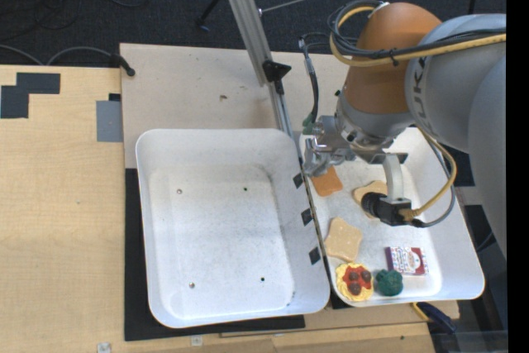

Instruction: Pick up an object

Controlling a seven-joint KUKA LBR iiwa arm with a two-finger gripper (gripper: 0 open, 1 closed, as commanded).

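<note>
Grey arm (446, 87) bends down; gripper (318, 157) over orange slice (328, 182); grip state unclear.

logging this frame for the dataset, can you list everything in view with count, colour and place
left bin: 1, white, centre of the bench
right bin: 1, white, beside the left bin, under the arm
toast slice: 1, orange-brown, right bin, near the divider, just below the gripper
bread slice: 1, pale tan, right bin, below the toast slice
pizza toy: 1, yellow with red spots, right bin's near edge
green ball: 1, dark green, beside the pizza toy
small box: 1, white and dark red, right bin, above the green ball
tan piece: 1, pale tan, partly hidden behind the gripper's black part
aluminium bar: 1, silver, slanting above the bins
arm: 1, grey with orange band, from the right
gripper: 1, dark metal, over the right bin's far left part
</note>
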